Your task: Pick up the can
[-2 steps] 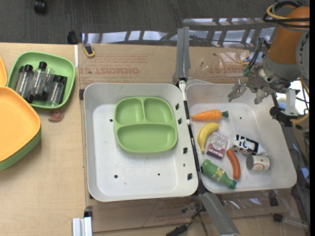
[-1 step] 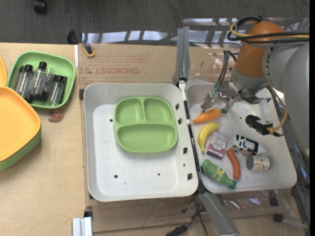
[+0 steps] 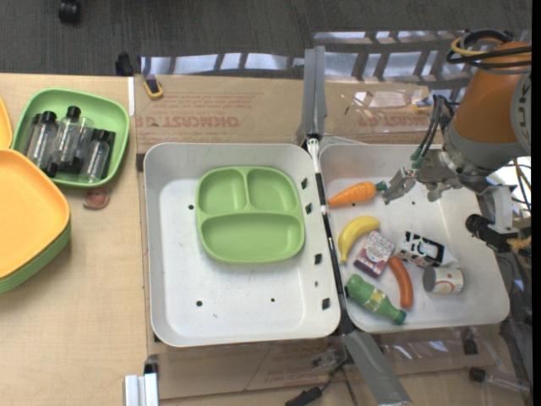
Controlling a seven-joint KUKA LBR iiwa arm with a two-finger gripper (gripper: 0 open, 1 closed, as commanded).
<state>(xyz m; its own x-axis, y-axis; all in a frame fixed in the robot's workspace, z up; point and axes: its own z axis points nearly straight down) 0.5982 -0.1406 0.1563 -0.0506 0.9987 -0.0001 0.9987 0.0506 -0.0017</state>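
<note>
The gripper (image 3: 420,183) hangs with fingers spread, holding nothing. The small white cylindrical can (image 3: 445,280) lies at its 5 o'clock, well apart.

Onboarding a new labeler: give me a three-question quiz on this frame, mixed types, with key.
1. True or false: the green divided plate lies in the left bin.
2. Which lies nearest the gripper? A) green bottle B) carrot C) can
3. Fill in: the banana lies in the ___ bin.

Key: 1 true. 2 B. 3 right; that right bin also holds the carrot, can and bottle.
</note>
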